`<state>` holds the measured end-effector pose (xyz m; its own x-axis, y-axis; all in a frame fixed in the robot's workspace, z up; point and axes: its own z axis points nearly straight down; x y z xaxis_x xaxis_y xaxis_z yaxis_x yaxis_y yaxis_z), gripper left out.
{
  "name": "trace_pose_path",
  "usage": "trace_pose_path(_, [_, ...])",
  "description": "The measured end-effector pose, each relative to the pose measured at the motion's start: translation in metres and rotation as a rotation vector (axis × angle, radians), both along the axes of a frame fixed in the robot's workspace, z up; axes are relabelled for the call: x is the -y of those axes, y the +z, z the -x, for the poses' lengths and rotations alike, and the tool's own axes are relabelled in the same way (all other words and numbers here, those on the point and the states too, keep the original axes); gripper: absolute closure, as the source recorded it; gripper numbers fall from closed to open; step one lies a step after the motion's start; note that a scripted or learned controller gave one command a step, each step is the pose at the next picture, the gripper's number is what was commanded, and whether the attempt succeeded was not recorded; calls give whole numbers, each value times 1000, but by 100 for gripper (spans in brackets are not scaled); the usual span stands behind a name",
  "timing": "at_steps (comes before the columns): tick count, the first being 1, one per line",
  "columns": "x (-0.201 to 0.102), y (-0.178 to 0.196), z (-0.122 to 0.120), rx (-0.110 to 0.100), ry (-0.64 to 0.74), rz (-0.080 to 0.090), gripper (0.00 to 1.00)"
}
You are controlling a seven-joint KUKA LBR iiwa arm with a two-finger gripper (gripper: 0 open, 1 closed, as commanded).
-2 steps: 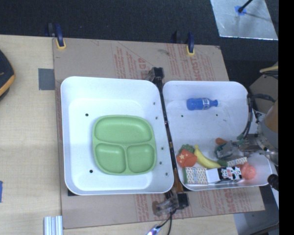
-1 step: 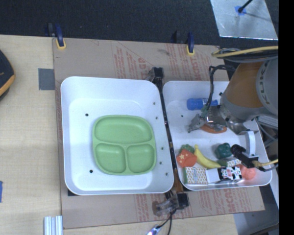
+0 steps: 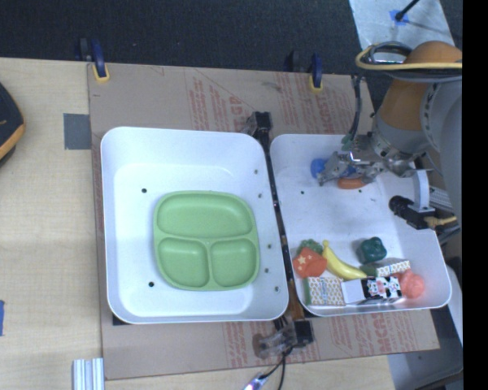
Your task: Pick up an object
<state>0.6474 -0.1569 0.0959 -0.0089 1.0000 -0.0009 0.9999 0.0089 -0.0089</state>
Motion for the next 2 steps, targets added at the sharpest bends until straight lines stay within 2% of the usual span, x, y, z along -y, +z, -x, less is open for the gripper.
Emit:
trace_pose_path(1, [44,-4,87,5,-5,0,0])
trace_pose_path(2, [55,-4,162,8,-5,1,0])
